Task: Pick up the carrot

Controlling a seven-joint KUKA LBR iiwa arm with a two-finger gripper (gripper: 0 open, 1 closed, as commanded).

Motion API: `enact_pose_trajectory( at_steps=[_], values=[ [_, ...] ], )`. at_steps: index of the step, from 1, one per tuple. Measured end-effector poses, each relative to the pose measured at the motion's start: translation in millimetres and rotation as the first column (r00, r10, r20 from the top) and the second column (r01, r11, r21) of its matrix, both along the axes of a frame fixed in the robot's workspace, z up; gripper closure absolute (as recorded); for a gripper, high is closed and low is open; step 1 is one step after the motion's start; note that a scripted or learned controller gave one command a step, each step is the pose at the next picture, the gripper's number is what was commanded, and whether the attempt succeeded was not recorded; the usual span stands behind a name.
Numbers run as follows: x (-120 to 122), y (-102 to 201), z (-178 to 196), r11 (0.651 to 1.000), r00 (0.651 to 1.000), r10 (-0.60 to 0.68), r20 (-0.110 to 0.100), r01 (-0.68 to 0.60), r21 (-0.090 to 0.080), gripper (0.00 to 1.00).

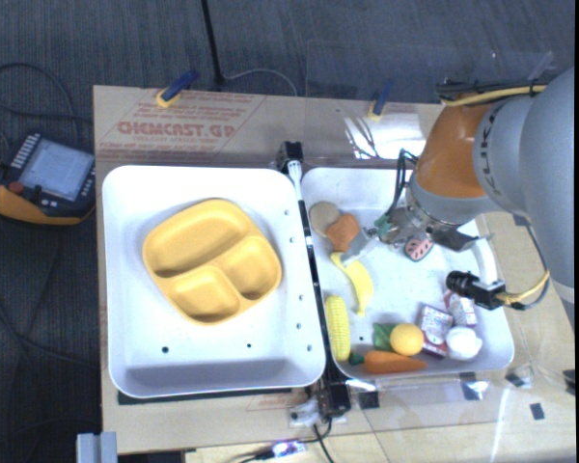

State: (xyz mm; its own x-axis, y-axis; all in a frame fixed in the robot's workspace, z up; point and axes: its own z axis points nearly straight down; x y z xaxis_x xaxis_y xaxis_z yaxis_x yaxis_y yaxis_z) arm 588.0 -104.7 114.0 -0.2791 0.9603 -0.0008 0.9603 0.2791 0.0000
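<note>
The carrot (396,362) is orange and long, and it lies flat against the front wall of the right bin (497,287), just below a yellow lemon (406,339). My gripper (390,228) hangs over the back half of that bin, well behind the carrot and apart from it. It sits between an orange-brown piece of food (344,231) on its left and a red strawberry slice (419,249) on its right. The grey arm with its orange band (454,162) reaches in from the right.
A banana (355,280) and a corn cob (337,324) lie left of the carrot. A red-and-white packet (434,318) and a white ball (463,342) sit to its right. The left bin (125,355) holds a yellow divided plate (210,258).
</note>
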Motion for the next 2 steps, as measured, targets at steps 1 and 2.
enact_pose_trajectory(
  at_steps=[1, 2],
  values=[
    [66.2, 0.9, -24.9, 0.975, 0.975, -0.223, 0.007, 0.223, 0.000, 0.00],
    [-27.9, -3.1, -24.0, 0.881, 0.880, -0.474, 0.016, 0.474, 0.002, 0.00]
  ],
)
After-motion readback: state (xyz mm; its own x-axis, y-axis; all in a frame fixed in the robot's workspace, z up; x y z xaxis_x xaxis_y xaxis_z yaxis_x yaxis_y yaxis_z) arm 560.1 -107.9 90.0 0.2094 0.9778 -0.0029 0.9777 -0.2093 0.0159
